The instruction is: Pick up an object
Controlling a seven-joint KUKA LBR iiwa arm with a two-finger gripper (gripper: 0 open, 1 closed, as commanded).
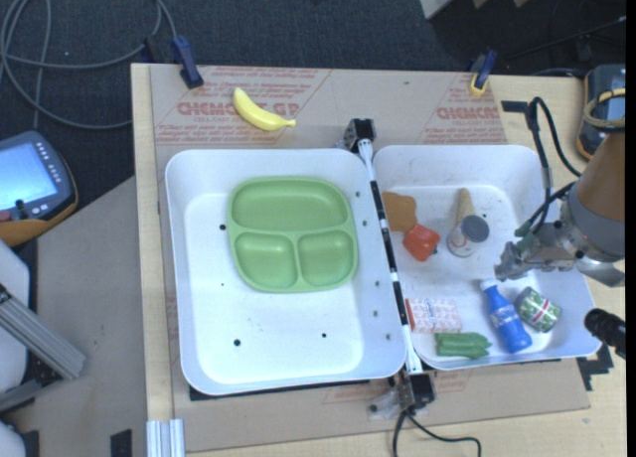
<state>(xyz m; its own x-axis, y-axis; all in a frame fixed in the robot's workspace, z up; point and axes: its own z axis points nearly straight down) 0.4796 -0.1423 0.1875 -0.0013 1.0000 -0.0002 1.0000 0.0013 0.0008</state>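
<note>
The right bin (437, 162) holds several small objects: a red block (421, 241), an orange-brown piece (399, 210), a cone-shaped item with a grey cap (464, 225), a blue bottle (505, 317), a green-labelled can (538, 309), a green pepper-like item (462, 344) and a red-and-white packet (432, 314). My gripper (517, 258) hangs low over the right side of this bin, just above the blue bottle's top. Nothing shows between its fingers.
The left bin (199, 326) carries a green divided tray (292, 231). A yellow banana (260, 110) lies on the cardboard behind the bins. Black cables (545, 152) run along the arm at the right. Blue clamps (186, 61) grip the board's back edge.
</note>
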